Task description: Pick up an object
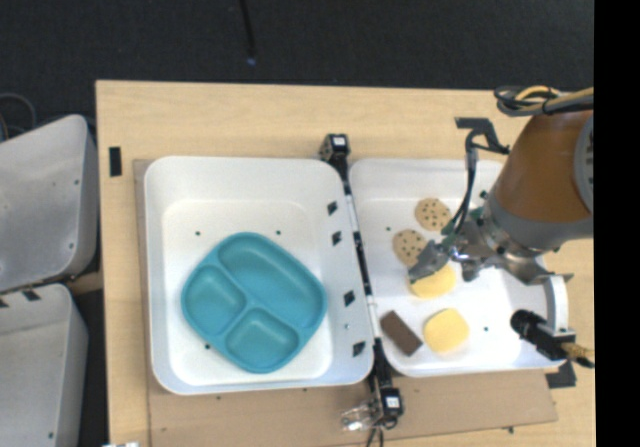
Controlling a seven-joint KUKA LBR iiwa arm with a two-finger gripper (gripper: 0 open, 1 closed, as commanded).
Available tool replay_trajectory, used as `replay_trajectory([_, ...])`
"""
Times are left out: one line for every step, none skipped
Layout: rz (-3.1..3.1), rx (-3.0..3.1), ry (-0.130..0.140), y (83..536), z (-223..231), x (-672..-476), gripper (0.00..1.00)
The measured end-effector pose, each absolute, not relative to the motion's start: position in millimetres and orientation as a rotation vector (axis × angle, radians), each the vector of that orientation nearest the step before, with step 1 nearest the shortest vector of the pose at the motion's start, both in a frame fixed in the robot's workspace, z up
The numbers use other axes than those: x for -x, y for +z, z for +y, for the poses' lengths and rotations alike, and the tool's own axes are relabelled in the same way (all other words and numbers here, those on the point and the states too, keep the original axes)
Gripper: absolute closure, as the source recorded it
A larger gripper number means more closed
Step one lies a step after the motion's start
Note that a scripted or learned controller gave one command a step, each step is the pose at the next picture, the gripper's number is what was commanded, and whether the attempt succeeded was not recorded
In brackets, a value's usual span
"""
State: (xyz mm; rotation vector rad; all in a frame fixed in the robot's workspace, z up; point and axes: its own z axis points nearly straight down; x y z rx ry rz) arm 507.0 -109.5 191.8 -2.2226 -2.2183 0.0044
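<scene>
The tool [437, 262] sits right over a yellow piece [433, 283] in the right bin [500, 360], touching it; its opening cannot be told.

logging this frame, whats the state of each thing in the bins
plate: flat in left bin, nothing on it
two cookies: flat, apart, right bin
upper yellow piece: under the hand
lower yellow piece: lying loose
brown block: lying loose by the divider

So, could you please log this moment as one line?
arm: over right white bin | gripper: at upper pale yellow round piece | grasp: unconfirmed | blue divided plate: left bin
</scene>
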Motion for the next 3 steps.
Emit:
replay_trajectory([-2.218,2.223,0.004,148.8,-112.3,-503.1,0.0])
replay_trajectory([-2.214,2.233,-0.003,161.8,-112.5,-505.0,1.0])
replay_trajectory([-2.229,2.222,-0.006,206.5,-109.5,-503.0,1.0])
